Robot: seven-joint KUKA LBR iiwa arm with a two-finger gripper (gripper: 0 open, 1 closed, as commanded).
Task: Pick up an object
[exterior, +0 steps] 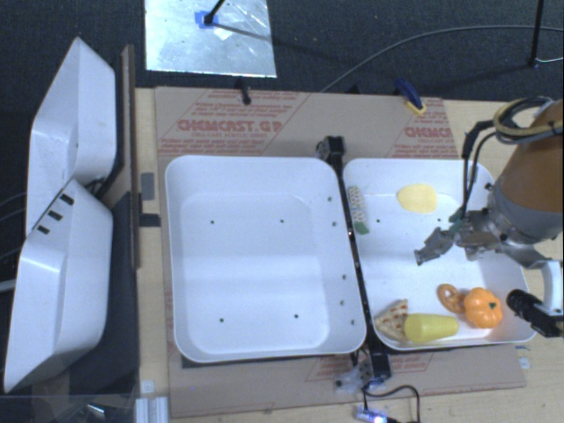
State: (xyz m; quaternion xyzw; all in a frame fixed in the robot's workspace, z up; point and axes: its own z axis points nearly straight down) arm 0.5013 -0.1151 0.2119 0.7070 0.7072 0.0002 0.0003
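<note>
Gripper (432,249) hovered mid right bin (388,263), finger state unreadable. Nearest pick: pretzel (449,297) at 5 o'clock; yellow disc (417,198) at 12, farther.

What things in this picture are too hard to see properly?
- The gripper, camera view: small and blurred, so open or shut is unclear.
- The pretzel-shaped piece: partly behind the small orange pumpkin.
- The tan wedge: too blurry to name.
- The strip on the right bin's left wall: too small to read.
</note>
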